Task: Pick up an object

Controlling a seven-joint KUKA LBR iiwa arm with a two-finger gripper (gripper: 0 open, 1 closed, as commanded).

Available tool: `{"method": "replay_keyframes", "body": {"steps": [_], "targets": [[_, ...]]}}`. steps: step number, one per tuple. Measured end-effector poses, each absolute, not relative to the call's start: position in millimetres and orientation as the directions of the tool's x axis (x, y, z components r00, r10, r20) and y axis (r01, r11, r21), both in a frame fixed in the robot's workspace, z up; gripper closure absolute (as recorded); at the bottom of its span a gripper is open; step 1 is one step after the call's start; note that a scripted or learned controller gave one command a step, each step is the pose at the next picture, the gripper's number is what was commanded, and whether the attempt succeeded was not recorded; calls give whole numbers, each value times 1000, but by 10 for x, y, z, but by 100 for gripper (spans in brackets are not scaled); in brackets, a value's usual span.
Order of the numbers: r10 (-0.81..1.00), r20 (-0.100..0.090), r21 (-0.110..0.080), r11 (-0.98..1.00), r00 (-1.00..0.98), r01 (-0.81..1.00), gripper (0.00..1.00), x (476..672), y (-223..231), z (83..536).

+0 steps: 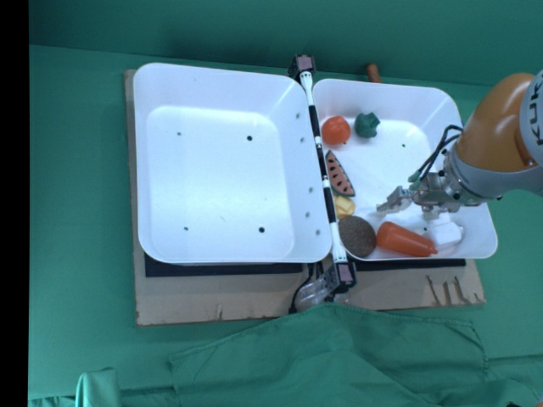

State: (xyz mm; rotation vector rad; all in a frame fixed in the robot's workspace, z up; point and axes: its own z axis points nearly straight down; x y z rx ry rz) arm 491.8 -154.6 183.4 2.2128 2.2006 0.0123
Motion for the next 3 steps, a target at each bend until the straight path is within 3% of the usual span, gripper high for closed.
{"method": "replay_keyframes", "body": {"steps": [1,2,3], "targets": [[1000,-10,20,-5,5,1000,0,4822,-1261,1829],[1000,-10,22,-9,10,1000,100,4839,-1279,1928],[1000,-11,21,-13,14,1000,100,4848,-1293,2013]]}}
